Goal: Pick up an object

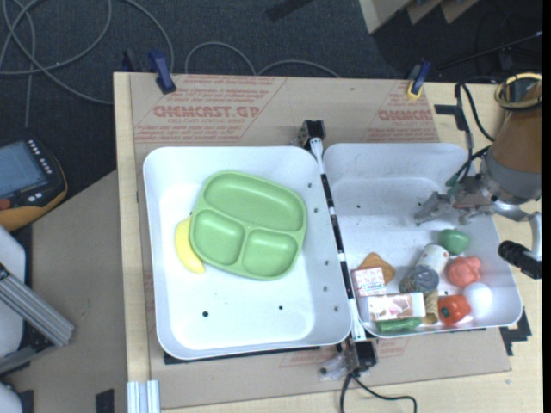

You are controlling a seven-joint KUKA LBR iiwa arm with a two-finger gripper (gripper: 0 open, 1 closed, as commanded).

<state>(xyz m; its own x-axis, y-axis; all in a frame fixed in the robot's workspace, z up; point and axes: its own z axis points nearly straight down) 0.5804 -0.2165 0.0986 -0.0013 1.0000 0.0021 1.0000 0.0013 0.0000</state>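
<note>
The objects for picking lie heaped in the lower right of the frame, in the near part of the right shallow white plastic bin (pixel 379 157). Among them are a small round green ball (pixel 455 241), a lumpy salmon-pink toy (pixel 465 271), a glossy white ball (pixel 479 298), a red-orange toy (pixel 452 311) just beside that ball, a white oval piece (pixel 433 255), a dull grey round object (pixel 421 279), an orange wedge (pixel 379 265), a small red-and-white printed carton (pixel 368 280) and a longer printed box (pixel 394 306) with a green strip along its lower edge. The pieces crowd one another, several touching.

The grey arm with its orange band (pixel 519 140) enters at the right edge of the frame, and its two-finger gripper (pixel 443 205) hangs over the middle of the right bin, just above the green ball in the picture. Its metal fingers (pixel 428 211) are spread apart, and nothing sits between them.

The left shallow white plastic bin (pixel 172 317) fills the centre-left of the frame. In it rests a pale green three-compartment plastic tray (pixel 248 224), and a yellow banana-shaped toy (pixel 187 246) pokes out from under the tray's left edge. The two bins sit side by side, touching along a dark seam, on a brown printed cardboard sheet (pixel 207 106) with blue clamps (pixel 160 71) at its top edge.
</note>
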